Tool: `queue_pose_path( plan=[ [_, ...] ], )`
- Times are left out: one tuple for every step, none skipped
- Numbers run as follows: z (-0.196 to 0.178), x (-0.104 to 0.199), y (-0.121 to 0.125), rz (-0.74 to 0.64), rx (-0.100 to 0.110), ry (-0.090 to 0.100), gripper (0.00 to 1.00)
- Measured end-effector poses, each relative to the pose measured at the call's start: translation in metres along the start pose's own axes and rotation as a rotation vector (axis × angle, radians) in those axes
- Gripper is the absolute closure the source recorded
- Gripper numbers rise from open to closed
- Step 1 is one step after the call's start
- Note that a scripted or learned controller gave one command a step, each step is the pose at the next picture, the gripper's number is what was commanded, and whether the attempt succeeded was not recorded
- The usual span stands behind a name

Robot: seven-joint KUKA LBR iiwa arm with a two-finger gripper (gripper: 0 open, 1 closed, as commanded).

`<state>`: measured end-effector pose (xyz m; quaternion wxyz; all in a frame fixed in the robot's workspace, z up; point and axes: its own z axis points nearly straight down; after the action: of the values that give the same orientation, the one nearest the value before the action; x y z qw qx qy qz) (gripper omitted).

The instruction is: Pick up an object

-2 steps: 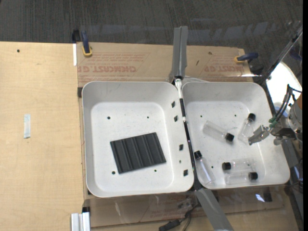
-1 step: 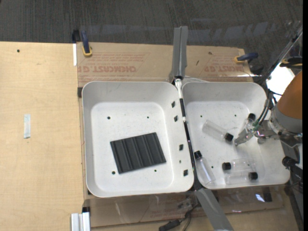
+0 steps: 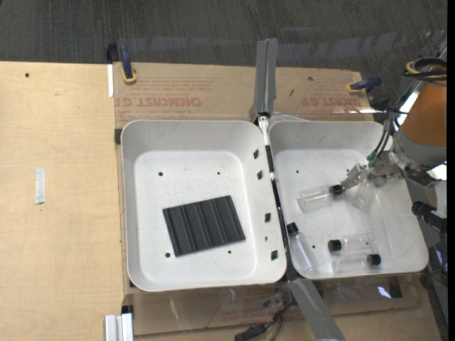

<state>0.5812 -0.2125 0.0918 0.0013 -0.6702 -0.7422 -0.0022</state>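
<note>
A: Gripper (image 3: 364,175)?
B: At 2 o'clock in the right bin (image 3: 398,261), low over the floor. Can't tell its state.
A: Objs?
B: Clear tube (image 3: 316,197) w/ black cap just beside it, at its 8 o'clock. Two more tubes (image 3: 352,253) near 5 o'clock. Black ribbed mat (image 3: 204,224) in the left bin (image 3: 142,190).

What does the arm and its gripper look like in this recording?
The arm has grey segments with a wide orange band above the wrist. Dark and yellow cables loop over its top, and thin cables run down toward the gripper, a small greyish, partly translucent assembly whose finer details are too blurred to make out.
</note>
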Motion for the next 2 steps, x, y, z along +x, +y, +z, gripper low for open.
queue_pose_path(
  plan=[
    [-0.009, -0.004, -0.002, 0.004, 0.001, -0.005, 1.00],
    [-0.082, 0.070, 0.018, 0.065, 0.003, -0.005, 1.00]
  ],
)
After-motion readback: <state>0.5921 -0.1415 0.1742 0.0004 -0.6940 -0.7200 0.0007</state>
